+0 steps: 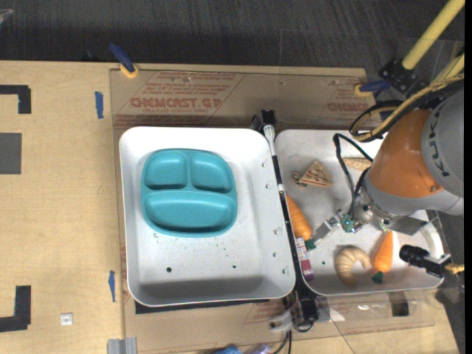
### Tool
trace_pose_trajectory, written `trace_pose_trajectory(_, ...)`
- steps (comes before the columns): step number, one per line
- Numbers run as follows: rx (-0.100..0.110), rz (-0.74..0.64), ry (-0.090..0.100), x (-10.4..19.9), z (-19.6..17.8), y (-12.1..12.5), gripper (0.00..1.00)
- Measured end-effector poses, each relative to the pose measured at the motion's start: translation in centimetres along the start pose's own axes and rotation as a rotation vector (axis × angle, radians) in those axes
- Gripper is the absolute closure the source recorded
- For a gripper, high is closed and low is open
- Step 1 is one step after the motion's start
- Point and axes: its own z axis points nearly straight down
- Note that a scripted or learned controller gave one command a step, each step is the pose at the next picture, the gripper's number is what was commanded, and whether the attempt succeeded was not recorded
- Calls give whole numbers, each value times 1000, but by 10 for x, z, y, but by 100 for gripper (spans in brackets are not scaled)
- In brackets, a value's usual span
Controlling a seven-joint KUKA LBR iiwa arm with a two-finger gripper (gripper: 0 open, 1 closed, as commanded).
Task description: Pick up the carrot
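Nearest the lens is the arm (413, 161), its orange band hanging over the right bin (324, 142), with the gripper (341, 223) low above the bin floor. Cables and the wrist hide the tip, so I cannot tell whether it is set wide or narrow, and nothing can be seen held in it.

Just beside the gripper, on the arm's side and a little toward the front rim, lies the carrot (383, 251), orange with a green stub at its lower end. A pale bread roll (352, 262) sits close against it, between it and the space under the gripper. On the gripper's other side, along the wall shared with the left bin, lies a second orange piece (297, 218), possibly another carrot. Beyond the gripper, toward the back, is a tan wedge (313, 174). Well off past the shared wall, a teal plate (189, 192) rests in the left bin (147, 271).

The carrot looks like a light toy: probably stiff, smooth and tapered, so liable to slide out of a pinch. Closing across its thicker middle, crosswise to its length, seems safest, keeping clear of the roll.
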Motion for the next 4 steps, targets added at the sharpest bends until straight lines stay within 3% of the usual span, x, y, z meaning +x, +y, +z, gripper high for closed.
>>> trace_pose_trajectory(1,-7,215,1,-4,0,-2,0)
trace_pose_trajectory(2,-3,681,3,-10,1,15,0)
trace_pose_trajectory(4,-5,1196,-1,7,1,-1,0)
